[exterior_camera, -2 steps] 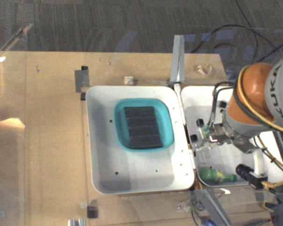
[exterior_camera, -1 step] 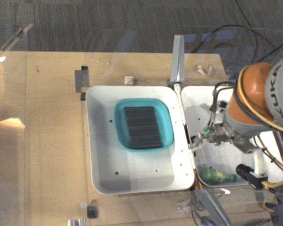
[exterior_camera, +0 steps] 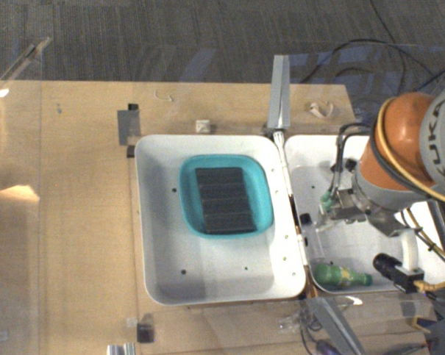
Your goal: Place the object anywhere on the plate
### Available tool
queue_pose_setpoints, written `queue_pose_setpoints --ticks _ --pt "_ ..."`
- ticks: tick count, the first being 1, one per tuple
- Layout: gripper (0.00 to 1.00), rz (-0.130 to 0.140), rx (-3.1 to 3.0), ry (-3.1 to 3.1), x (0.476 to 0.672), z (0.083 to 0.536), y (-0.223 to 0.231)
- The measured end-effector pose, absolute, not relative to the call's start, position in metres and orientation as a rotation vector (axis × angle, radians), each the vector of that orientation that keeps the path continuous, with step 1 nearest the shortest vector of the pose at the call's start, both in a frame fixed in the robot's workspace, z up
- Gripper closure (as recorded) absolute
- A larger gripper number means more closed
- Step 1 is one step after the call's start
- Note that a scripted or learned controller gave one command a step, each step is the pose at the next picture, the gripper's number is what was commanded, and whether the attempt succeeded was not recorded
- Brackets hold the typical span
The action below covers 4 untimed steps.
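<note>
A teal square plate with a dark ridged centre lies in the left white bin, toward its back. A green bottle-shaped object lies on its side at the front left corner of the right bin. My gripper hangs over the middle left of the right bin, behind the green object and apart from it. A small green patch shows at the gripper's tip; I cannot tell what it is. The grey arm with its orange band covers the right part of that bin.
The wall between the two bins runs just left of the gripper. A metal post stands behind the bins. A black connector with cables hangs from the arm at the front right. Wooden bench surrounds the bins.
</note>
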<state>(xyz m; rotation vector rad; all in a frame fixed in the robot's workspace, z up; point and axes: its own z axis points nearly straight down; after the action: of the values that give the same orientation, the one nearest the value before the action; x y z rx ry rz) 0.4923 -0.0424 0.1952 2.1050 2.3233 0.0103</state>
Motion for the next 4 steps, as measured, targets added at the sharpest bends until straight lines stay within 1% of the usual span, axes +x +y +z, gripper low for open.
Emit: queue_pose_setpoints --ticks 1,2,3,4 --pt "0.0 0.01 2.105 2.323 0.492 0.195 -0.043" --pt "1.0 0.016 2.099 2.324 0.495 0.206 -0.042" --pt "1.0 0.005 1.867 2.523 0.489 0.185 -0.008" --pt "0.0 0.006 1.868 2.522 0.489 0.185 -0.008"
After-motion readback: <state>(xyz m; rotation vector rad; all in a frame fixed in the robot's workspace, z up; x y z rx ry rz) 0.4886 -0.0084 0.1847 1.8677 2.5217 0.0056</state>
